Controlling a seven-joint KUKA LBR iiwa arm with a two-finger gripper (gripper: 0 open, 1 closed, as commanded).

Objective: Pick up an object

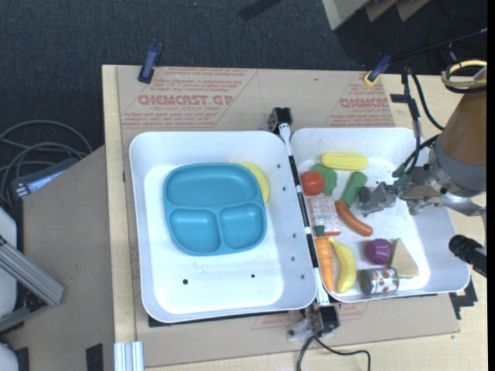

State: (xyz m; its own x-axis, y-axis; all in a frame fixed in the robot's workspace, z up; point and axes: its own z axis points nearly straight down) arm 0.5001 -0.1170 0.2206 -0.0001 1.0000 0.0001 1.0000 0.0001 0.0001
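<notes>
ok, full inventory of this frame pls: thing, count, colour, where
divided plate: 1, blue, left bin
yellow item: 1, mostly hidden behind the plate
corn cob: 1, yellow, right bin, far side
tomato: 1, red, by the divider
green vegetables: 2, near the tomato
sausage: 1, red-orange, bin centre
carrot: 1, orange, near left
banana: 1, yellow, beside the carrot
purple item: 1, near side
wedge: 1, tan, right of it
can: 1, near edge
claw: 1, dark grey, over right bin
</notes>
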